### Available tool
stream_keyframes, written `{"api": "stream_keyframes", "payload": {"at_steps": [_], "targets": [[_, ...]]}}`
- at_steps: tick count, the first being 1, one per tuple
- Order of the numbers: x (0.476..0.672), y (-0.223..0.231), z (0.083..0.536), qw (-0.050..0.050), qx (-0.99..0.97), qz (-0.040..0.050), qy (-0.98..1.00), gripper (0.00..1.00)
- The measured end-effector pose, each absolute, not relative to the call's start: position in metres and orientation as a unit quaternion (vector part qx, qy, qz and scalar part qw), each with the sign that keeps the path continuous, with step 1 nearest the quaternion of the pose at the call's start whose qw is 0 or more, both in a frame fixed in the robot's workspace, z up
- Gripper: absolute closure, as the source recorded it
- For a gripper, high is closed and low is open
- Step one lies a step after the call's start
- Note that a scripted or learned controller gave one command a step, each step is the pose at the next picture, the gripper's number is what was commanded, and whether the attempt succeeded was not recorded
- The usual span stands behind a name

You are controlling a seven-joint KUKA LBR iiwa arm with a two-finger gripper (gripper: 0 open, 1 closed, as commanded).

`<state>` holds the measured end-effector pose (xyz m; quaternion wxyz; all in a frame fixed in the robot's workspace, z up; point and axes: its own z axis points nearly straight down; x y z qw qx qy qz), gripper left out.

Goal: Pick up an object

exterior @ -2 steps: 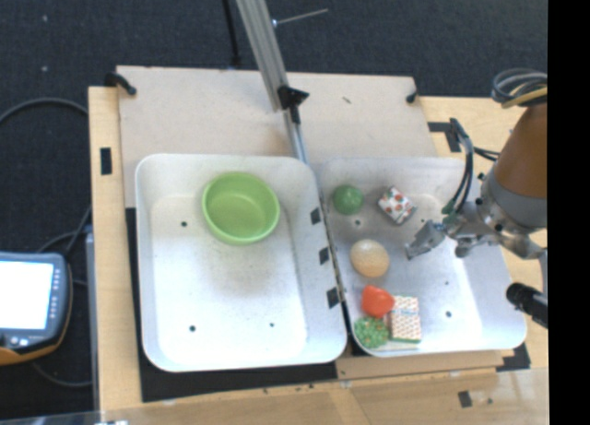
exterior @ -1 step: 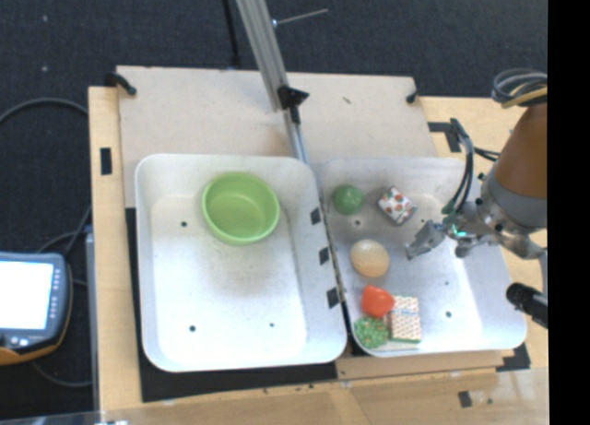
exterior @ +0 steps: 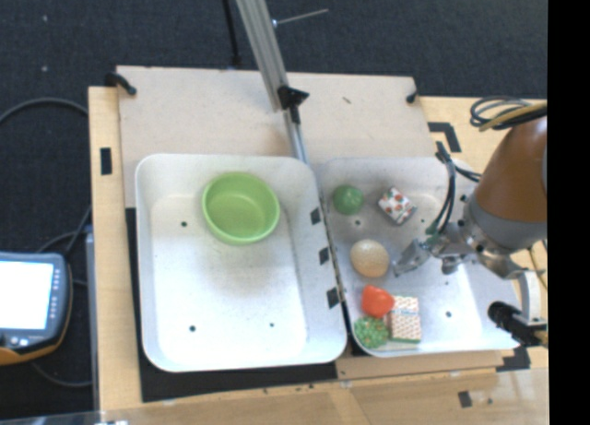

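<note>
Two smooth white plastic bins [exterior: 157,340] sit on a matt wooden bench [exterior: 111,395], the left one holding a glossy green plastic bowl [exterior: 241,207].

Grey arm [exterior: 502,230], orange band (glossy), black cables

Fixed above the desk [exterior: 387,91], looking down at a slant on both bins. Set far enough back to take in the left bin [exterior: 166,322], the right bin [exterior: 461,322], the desk's edges and dark floor [exterior: 92,8] beyond. Arm [exterior: 512,193] entering from the right.
</note>
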<state>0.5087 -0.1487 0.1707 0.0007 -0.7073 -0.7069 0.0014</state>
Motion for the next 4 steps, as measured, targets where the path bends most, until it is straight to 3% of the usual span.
{"api": "stream_keyframes", "payload": {"at_steps": [1, 2, 3, 4], "targets": [[0.508, -0.154, 0.108, 0.002, -0.708, 0.0021, -0.707, 0.0], [0.508, -0.156, 0.1, 0.0, -0.708, 0.0011, -0.707, 0.0], [0.509, -0.156, 0.112, -0.002, -0.709, -0.0013, -0.705, 1.0], [0.51, -0.167, 0.161, -0.003, -0.709, -0.0015, -0.705, 1.0]]}}
